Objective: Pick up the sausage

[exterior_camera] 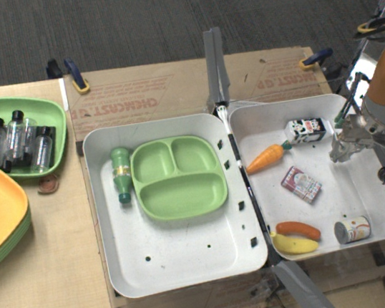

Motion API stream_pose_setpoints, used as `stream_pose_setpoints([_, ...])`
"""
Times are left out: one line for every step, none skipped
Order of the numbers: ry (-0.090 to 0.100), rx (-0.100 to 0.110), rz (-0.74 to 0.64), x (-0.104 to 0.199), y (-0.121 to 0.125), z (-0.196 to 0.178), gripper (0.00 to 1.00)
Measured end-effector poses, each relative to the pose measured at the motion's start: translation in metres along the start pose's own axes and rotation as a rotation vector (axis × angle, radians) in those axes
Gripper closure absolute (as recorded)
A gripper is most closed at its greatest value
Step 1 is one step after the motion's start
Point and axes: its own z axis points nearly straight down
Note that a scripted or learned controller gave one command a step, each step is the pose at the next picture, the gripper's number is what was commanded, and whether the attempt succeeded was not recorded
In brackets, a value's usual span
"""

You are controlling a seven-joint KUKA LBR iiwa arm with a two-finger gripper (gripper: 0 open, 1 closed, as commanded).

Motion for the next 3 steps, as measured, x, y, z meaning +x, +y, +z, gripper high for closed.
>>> stream_pose_setpoints([0.000,0.001,0.001,-0.001,0.000,-0.008,1.00])
stream_pose_setpoints([0.000,0.002,0.130,0.030,0.049,-0.010,1.00])
stream_pose_setpoints([0.000,0.000,-0.062,0.011,0.017,-0.010,1.00])
